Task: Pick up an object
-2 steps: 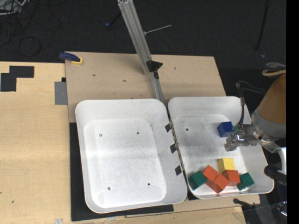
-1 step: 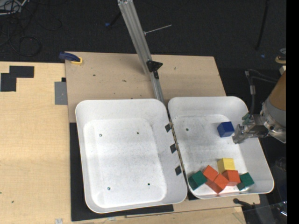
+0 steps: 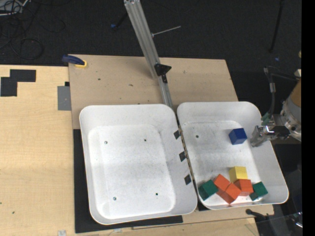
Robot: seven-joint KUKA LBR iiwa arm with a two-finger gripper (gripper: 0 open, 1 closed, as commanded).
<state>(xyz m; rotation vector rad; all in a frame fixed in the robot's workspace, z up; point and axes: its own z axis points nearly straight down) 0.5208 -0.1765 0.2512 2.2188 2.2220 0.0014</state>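
A blue cube (image 3: 237,135) lies alone in the upper part of the right bin (image 3: 216,113). Near that bin's front edge sits a cluster of blocks: a yellow cube (image 3: 239,173), an orange block (image 3: 222,183), a red block (image 3: 243,186), a green block (image 3: 208,189) on the left and another green block (image 3: 259,190) on the right. My gripper (image 3: 259,136) hangs at the right bin's right rim, a short way right of the blue cube and apart from it. Nothing shows between its tips.
The left bin (image 3: 98,117) lies beside the right one, with black clips (image 3: 182,156) along the shared edge. A slanted aluminium rail (image 3: 147,43) rises behind the bins. A blue and yellow clamp (image 3: 75,61) sits at the bench's back left corner.
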